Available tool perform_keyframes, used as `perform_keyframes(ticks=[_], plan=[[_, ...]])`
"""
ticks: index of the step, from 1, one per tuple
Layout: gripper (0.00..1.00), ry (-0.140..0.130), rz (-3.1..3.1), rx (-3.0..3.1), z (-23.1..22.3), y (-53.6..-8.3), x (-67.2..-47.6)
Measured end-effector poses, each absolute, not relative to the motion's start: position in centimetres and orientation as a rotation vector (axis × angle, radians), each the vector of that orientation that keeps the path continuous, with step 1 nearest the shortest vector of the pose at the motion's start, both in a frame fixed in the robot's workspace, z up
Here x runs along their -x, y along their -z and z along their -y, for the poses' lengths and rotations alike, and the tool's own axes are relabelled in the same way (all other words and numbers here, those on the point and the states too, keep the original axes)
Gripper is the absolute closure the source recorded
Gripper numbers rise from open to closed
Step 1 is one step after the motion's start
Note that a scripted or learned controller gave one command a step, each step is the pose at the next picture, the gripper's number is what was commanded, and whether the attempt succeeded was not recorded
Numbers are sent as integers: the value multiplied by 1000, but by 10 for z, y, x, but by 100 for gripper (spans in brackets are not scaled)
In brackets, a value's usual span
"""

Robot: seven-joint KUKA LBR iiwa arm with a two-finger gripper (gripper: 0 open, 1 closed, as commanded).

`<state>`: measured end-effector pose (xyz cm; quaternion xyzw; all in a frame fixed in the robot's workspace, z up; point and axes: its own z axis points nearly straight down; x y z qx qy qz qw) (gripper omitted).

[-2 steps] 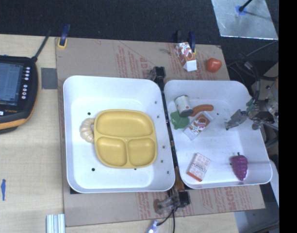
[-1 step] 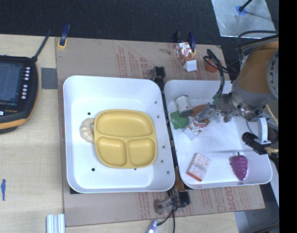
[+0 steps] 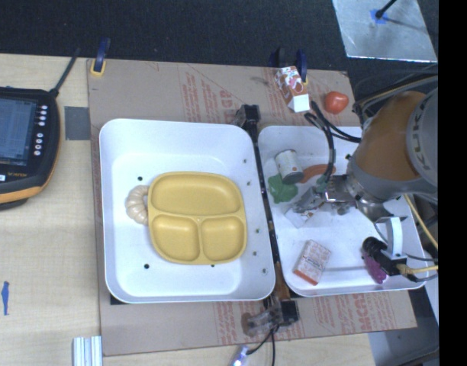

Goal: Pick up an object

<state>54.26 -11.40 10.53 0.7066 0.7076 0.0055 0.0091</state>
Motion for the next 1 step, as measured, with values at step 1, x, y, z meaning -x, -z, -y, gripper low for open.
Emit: perform_keyframes(ticks=[1], plan=[[100, -28, -2222, -2201, 110, -119, -545]])
